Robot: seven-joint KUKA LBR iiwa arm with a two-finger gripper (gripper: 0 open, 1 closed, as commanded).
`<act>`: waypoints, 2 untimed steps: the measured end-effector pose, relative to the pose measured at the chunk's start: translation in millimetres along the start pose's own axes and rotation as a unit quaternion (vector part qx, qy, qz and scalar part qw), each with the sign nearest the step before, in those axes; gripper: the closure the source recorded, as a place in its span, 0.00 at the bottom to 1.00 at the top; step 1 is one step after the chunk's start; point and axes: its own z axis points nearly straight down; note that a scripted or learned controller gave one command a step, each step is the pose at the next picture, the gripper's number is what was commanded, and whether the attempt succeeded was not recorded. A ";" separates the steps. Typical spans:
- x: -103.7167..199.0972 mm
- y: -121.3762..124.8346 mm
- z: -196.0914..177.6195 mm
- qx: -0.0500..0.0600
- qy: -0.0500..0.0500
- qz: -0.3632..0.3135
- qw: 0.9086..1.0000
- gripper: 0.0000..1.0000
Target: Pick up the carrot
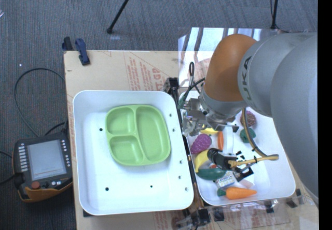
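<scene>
The carrot lies in the right bin, near the bin's front edge. It is a short, plump toy, bright orange. It tapers to a tip that points toward the view's right and has a small green tuft at its left end. It lies almost level across the view, flat on the white floor of the bin and apart from the arm.

Just behind it a dark green piece touches a yellow banana, and purple grapes sit behind the banana. A slim orange piece stands lengthwise beside the grapes. Farther right are a teal piece and a reddish berry.

The arm comes in from the right and covers the back half of this bin. Its wrist hangs over the grapes and the bin's left wall. The wrist hides the jaws, so whether they are spread or pressed together cannot be told. Nothing can be seen between them.

The left bin holds a light green plate with three sections. Both bins rest on a brown surface with a blue clamp at its far left corner. A pendant lies on the floor to the left.
</scene>
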 end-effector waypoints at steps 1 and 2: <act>-14.4 -55.5 0.4 0.002 0.000 -0.066 0.998 0.00; -27.0 -84.5 0.4 0.001 0.000 -0.219 0.976 0.00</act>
